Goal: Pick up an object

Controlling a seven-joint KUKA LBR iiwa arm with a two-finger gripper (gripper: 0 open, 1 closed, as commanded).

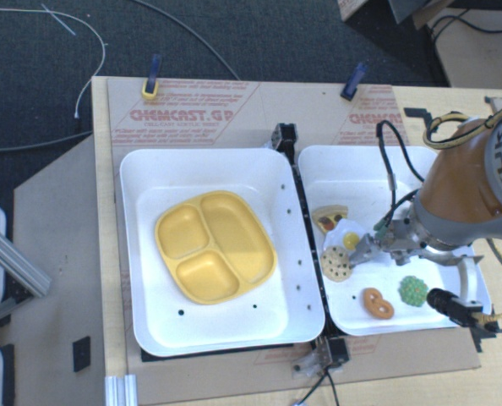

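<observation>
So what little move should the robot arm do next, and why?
Probably lower the pincer a bit and close it on the round spotted cookie. The pincer sits low in the right bin just beside that cookie and a small yellow piece, with nothing seen between its fingers. The pretzel and green broccoli lie farther off.

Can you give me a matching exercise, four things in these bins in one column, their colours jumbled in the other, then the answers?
Things:
1. divided plate in the left bin
2. pretzel
3. broccoli piece
4. right bin

Colours:
A. green
B. white
C. yellow
D. orange-brown

Pairs: 1-C, 2-D, 3-A, 4-B
</observation>
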